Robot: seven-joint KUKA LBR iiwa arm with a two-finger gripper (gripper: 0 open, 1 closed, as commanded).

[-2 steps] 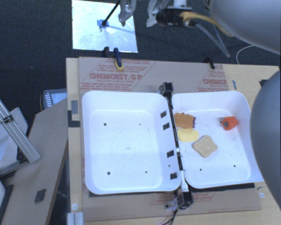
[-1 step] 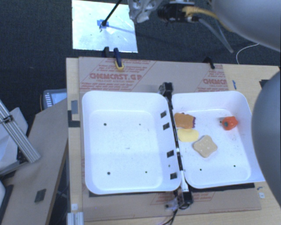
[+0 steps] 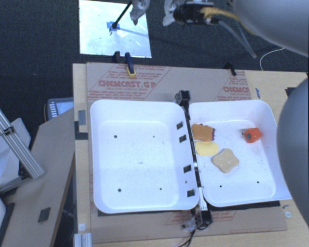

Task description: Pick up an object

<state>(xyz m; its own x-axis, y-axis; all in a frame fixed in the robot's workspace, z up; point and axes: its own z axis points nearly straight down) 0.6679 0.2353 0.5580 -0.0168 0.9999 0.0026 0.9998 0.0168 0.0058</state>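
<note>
Where the two bins meet, bottom of the frame: black clips (image 3: pixel 188 169) run up the shared seam, with a tangle of wires just below its near end.
Left bin (image 3: pixel 96 159): white and shallow, lower left of centre, small dark dots on its floor.
Right bin (image 3: pixel 260 190): white, lower right of centre, touching the left bin along the seam; it contains all four loose pieces.
Tan bread-shaped piece (image 3: pixel 225 160): nearest of the four, flat on the floor of the right bin, centre-left.
Yellow flat piece (image 3: pixel 206 148): just beyond the tan piece and about touching it, close to the seam.
Orange-brown piece (image 3: pixel 203 132): just above the yellow one, purple along one edge, near the seam.
Red-orange round piece (image 3: pixel 251 135): well apart from the other three, toward the bin's right wall.
Cardboard sheet (image 3: pixel 145 79): under both bins, red "CHEMCAST" lettering, a blue and yellow clamp (image 3: pixel 129 65) on its far edge.
Shiny sheet (image 3: pixel 96 29): upper left, on dark floor.
Gripper (image 3: pixel 153 13): top centre, far beyond the bins, its two pale fingers (image 3: pixel 139 9) spread apart with nothing between them.
Arm (image 3: pixel 275 19): grey, blurred, top right.
</note>
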